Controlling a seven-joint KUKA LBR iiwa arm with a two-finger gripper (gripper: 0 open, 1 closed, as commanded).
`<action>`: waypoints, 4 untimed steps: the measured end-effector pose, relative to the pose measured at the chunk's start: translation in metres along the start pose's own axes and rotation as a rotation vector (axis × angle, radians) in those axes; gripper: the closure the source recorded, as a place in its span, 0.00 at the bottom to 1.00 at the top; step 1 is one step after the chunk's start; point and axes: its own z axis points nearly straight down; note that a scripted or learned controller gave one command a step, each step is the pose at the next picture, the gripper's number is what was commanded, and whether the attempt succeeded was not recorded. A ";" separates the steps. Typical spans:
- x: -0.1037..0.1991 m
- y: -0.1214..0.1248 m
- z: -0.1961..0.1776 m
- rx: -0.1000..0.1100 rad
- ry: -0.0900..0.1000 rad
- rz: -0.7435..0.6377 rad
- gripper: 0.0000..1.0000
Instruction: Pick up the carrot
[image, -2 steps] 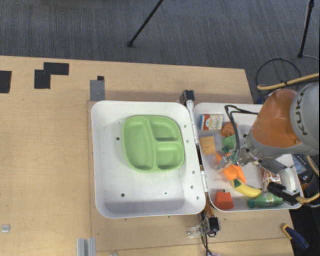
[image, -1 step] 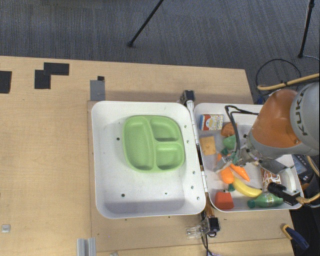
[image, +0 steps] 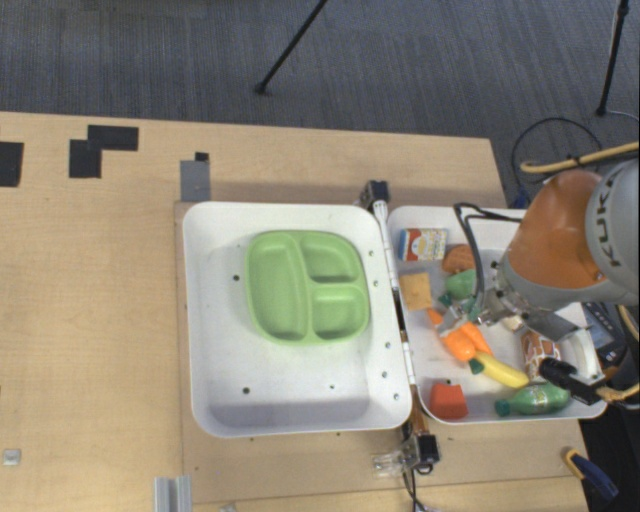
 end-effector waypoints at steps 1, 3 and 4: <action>0.001 -0.001 0.002 0.005 0.003 0.000 0.00; -0.009 0.007 0.014 0.014 0.005 0.324 1.00; 0.016 -0.036 0.023 0.008 0.002 0.170 1.00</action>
